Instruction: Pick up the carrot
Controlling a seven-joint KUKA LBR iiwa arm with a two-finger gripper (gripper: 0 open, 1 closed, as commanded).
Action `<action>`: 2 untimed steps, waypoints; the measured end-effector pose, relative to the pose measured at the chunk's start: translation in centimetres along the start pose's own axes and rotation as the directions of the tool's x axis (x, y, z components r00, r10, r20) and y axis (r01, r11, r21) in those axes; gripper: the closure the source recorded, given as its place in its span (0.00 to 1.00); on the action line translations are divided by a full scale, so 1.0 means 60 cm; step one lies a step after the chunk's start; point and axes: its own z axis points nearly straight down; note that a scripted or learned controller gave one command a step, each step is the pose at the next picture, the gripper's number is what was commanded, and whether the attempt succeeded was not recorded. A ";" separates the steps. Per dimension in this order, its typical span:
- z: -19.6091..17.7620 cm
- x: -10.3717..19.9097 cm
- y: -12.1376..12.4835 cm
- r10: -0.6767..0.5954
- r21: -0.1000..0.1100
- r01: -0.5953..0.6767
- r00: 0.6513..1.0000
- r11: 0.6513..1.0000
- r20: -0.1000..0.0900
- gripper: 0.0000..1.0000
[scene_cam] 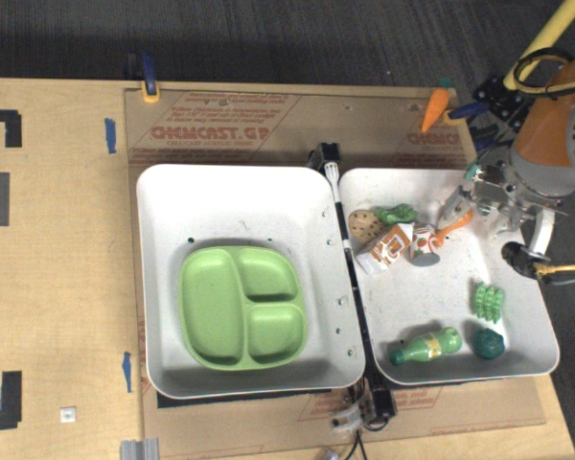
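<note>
In the camera view, the gripper (463, 206) hung over the right bin (546, 329), its jaws clamped on the carrot (451, 226), which slanted down toward the cookie (364, 224). A green tray (240, 305) sat in the left bin (163, 257) on the table (57, 286).

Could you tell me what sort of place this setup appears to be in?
Probably a robotics lab bench for pick-and-place trials: two white bins clamped side by side on a board, toy food such as a carrot and a green bottle, and a robot arm reaching in.
</note>
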 end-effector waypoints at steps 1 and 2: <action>0.042 0.014 0.037 0.141 0.009 -0.141 0.990 0.990 -0.017 0.00; 0.042 0.031 0.002 0.277 -0.006 -0.277 0.961 0.961 -0.002 0.00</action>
